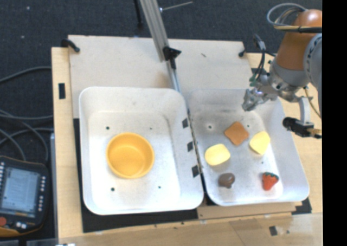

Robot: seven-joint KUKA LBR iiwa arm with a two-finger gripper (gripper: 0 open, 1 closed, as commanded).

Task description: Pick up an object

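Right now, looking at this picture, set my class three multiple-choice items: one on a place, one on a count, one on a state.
1. Where does the yellow bowl sit?
A. in the left bin
B. in the right bin
C. on the bench outside the bins

2. How many small things lie in the right bin?
A. two
B. five
C. eight

3. How does the gripper stand to those things?
A. it lifts the strawberry
B. it presses into the bowl
C. it hangs over the bin's far right corner, touching none

Key: 1 A, the bowl rests on the left bin. 2 B, two yellow pieces, a brown square, a dark lump and a strawberry. 3 C, all lie nearer the camera.
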